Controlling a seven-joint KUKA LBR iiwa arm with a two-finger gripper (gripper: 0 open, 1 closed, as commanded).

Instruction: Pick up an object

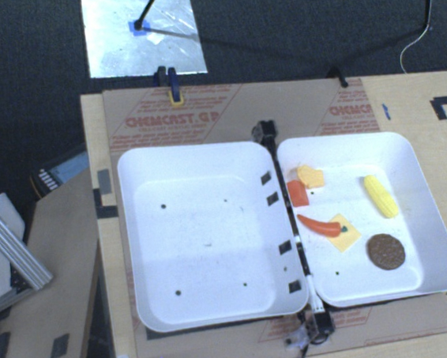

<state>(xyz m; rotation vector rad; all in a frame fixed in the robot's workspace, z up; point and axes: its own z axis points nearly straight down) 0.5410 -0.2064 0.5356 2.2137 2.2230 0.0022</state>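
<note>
White left bin: from my remote seat I see bare plastic, a few small dark dots on the floor, nothing I could pick from it
Divider: the two bins touch along this seam, with small dark clips down it
Orange-red block: at about 9 o'clock in the right bin, just beside the seam wall
Pale yellow piece: touching the block's upper right, near 10 o'clock; shape too soft for me to name
Red chilli: lying slantwise near the bin's middle, its tip resting on the yellow slice
Corn cob: around 2 o'clock, standing apart from the rest, my likeliest target
Brown round patty: at 5 o'clock, flat and low
Right bin: holds every candidate for the task
Jaws: I cannot tell whether they are apart or together, so I plan no closing move on trust
Risk one: I judge the block sits so close to the wall that a finger could strike the rim and the grasp would miss
Risk two: the chilli and slice overlap, so a pinch may drag both or slip off the thin slice
Risk three: the patty looks too flat for the fingers to get under
Hard to make out: the chilli's green stem end, and whether the slice is one piece or two
</note>
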